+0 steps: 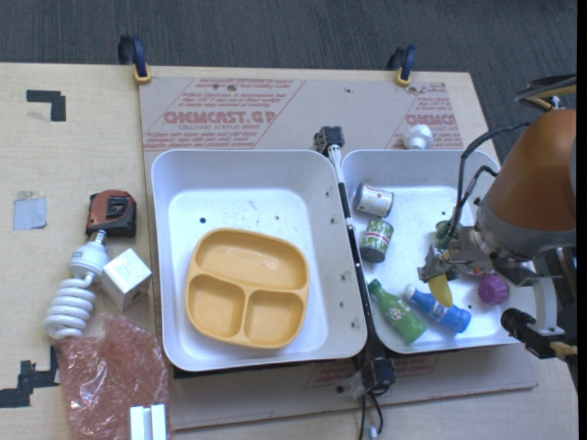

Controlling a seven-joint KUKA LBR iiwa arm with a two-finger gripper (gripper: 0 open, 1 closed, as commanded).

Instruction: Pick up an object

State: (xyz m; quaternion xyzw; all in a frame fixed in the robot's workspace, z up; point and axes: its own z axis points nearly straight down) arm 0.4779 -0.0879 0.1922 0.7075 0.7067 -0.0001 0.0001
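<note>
Starting over on the left of the bench, outside the bins: a white spiral light bulb [75, 287] lying next to a small white cube [127, 274], an orange and black tape measure [112, 214] just above them, and a pinkish crinkly plastic bag [110, 374] below.

Left white bin [174, 177] has one thing in it, a yellow-tan plastic tray with three compartments [246, 287], sitting flat, roughly centred.

Right white bin [413, 163] is the busy one. Near its left wall there's a small silver can [373, 199] on its side, and just below that a short can with a green label [376, 238]. Lower down, a green plastic bottle [396, 312] lies with its long axis running diagonally, cap end up-left, fat end down-right. Right beside it a blue plastic bottle [438, 310] lies on a similar slant, white cap to the upper left. A yellow object [441, 289] stands more or less vertical in the picture, just above the blue bottle, and a purple round thing [493, 289] sits right of it.

The grey arm with the orange band [541, 181] comes in from the right, bent down over the right bin. The gripper [449, 262] is low, right at the top end of the yellow object. Can't tell if it's spread or pinching anything, too cluttered there.
</note>
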